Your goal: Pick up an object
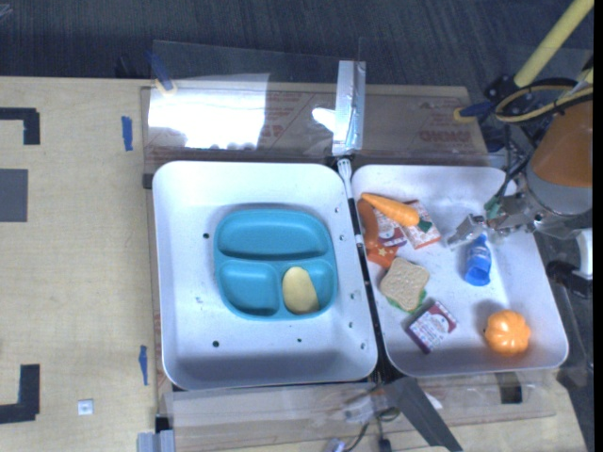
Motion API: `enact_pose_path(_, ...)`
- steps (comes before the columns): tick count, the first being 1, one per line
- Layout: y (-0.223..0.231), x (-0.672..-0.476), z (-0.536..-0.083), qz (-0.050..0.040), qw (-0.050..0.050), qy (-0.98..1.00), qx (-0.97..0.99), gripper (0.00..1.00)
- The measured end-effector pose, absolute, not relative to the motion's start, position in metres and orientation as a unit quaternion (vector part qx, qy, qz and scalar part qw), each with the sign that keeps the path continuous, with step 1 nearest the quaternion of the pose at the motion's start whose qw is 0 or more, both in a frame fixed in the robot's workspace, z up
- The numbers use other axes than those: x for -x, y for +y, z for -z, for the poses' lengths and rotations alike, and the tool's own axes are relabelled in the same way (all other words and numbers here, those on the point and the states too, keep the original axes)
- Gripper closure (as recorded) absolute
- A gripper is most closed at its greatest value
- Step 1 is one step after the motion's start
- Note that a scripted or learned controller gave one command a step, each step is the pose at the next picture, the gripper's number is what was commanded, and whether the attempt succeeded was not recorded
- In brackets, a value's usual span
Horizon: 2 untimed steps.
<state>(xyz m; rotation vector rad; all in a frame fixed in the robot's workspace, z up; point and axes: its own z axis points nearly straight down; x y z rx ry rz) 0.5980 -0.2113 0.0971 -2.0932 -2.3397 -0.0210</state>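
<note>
1. jaws look parted, i think, on my gripper [474,224] above one blue bottle [478,261] in the right bin [551,290].
2. one carrot [390,208], one orange [507,331], one bread slice [404,282].
3. left bin [179,271]: one blue tray [273,257], one potato [300,289].

You look down at a slant from one fixed camera above the surface [66,252], both bins [179,252] framed.

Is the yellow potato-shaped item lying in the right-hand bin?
No, the yellow item lies in the blue tray inside the left bin.
</note>
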Motion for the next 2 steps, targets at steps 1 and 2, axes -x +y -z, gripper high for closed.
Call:
enact_pose_path(1, -0.176, -0.583, -0.087, 0.0015, -0.002, -0.781, 0.624, 0.0)
enact_pose_path(2, -0.177, -0.585, -0.099, 0.0026, -0.006, -0.781, 0.625, 1.0)
